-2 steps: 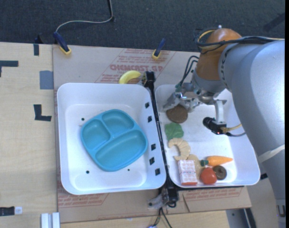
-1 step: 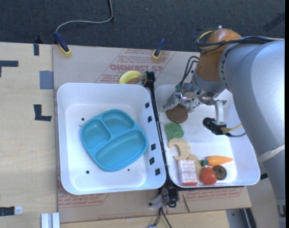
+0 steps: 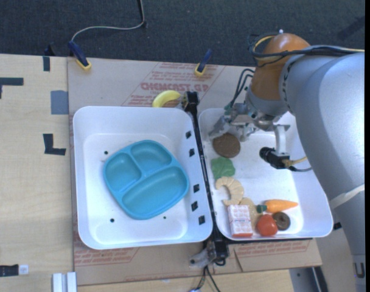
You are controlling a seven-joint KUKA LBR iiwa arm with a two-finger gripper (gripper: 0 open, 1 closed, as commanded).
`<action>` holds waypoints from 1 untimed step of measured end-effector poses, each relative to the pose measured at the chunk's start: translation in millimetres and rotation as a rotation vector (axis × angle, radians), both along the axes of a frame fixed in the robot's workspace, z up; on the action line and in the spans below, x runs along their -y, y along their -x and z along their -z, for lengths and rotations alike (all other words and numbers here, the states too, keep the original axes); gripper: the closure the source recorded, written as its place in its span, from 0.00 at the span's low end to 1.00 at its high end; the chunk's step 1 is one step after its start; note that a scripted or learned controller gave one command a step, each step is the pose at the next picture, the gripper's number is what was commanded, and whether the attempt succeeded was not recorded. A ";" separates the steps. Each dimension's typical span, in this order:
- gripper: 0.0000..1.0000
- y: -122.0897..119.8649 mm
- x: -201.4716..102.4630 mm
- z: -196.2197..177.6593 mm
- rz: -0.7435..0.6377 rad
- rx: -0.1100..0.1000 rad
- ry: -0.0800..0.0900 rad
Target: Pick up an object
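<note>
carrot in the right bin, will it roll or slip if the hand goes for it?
The carrot looks tapered and smooth, so it may slip from a pinch. Lying on its side, it would probably roll in an arc. The tomato close by could get nudged.

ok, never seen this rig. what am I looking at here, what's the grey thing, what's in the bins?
One camera, fixed above a bench, looks down at a slant. The grey thing is a robot arm reaching in from the right, with an orange band above the wrist. Its gripper hangs low over the right bin, just above a brown disc; nothing is seen between its fingers.

The left bin holds a blue divided plate. The right bin holds toy food: the disc, a green piece, a croissant, a red-and-white box, a carrot, a tomato. A yellow banana lies behind the bins on cardboard.
</note>
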State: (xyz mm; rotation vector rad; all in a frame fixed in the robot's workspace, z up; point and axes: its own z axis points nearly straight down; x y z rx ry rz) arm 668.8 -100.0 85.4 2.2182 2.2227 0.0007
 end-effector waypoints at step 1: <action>0.00 0.0 0.2 0.0 0.000 0.000 0.000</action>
